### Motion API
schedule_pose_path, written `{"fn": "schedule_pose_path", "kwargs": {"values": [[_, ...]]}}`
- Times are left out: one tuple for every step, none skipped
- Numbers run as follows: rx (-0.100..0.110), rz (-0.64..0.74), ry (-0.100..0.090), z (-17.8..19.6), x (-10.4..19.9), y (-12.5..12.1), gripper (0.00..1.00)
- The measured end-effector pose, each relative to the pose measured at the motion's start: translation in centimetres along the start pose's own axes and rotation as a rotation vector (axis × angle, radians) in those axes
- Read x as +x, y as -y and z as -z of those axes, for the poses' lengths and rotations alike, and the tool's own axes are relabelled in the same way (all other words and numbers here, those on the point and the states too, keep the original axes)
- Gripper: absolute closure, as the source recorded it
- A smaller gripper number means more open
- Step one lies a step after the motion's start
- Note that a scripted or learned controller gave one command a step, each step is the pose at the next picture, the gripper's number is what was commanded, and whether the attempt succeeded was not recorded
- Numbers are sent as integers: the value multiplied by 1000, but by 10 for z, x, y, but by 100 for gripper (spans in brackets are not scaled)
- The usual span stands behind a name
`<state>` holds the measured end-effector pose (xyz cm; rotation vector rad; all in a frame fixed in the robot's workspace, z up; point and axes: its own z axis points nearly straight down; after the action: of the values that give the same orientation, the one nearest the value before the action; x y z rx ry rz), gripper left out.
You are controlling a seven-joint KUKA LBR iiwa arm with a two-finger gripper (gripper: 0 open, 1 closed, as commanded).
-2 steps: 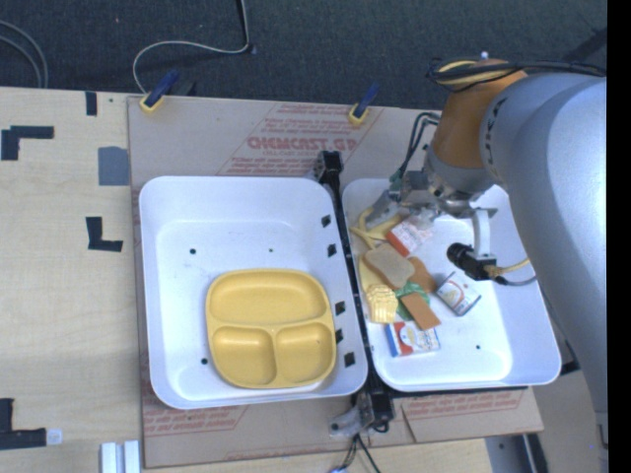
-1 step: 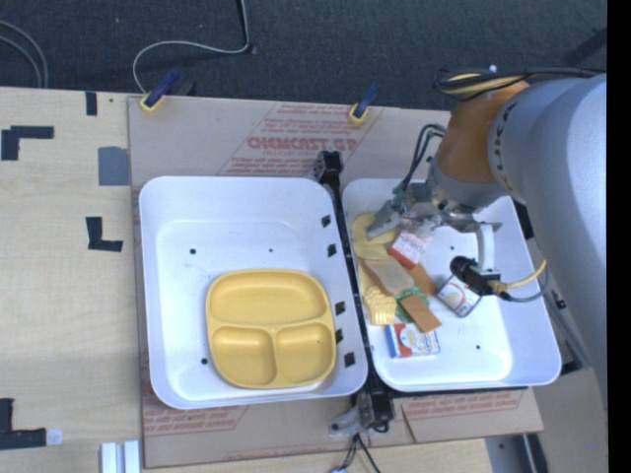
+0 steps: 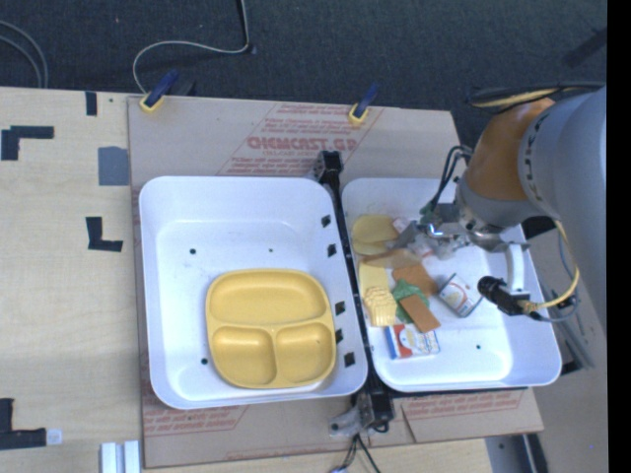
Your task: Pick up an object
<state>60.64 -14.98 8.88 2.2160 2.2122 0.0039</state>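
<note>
Two shallow white bins sit side by side on a brown cardboard sheet (image 3: 286, 136) that covers the pale wooden bench (image 3: 59, 294). The left bin (image 3: 168, 215) holds a yellow divided plate (image 3: 271, 326), which lies toward the bin's front edge with its three compartments facing up. The right bin (image 3: 513, 353) carries a loose heap of small things gathered against its left wall: a pale yellow round piece (image 3: 374, 233) near the back left corner, a light yellow block (image 3: 376, 282) just in front of it, a ridged yellow piece (image 3: 381, 308) touching that block, a green piece (image 3: 406, 292) lying over a brown strip (image 3: 418, 308), a small red, white and blue packet (image 3: 412, 342) toward the front edge, and a little silver can (image 3: 455, 294) tipped on its side just to the right of the heap. The grey arm (image 3: 577, 166) with its orange band (image 3: 498, 156) reaches in from the right side over the back right part of this bin. Its gripper (image 3: 426, 235) hangs low over the back of the heap, right beside the pale yellow round piece and above the brown strip. Whether the claw is spread or closed cannot be told, nor whether it has anything in it. Two clips (image 3: 158, 95) pin the cardboard at its back edge, and a black cable (image 3: 237, 13) trails across the dark floor behind the bench.
</note>
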Motion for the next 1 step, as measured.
{"fn": "schedule_pose_path", "kwargs": {"values": [[42, 9, 4, -2, 51, -58, 0]]}}
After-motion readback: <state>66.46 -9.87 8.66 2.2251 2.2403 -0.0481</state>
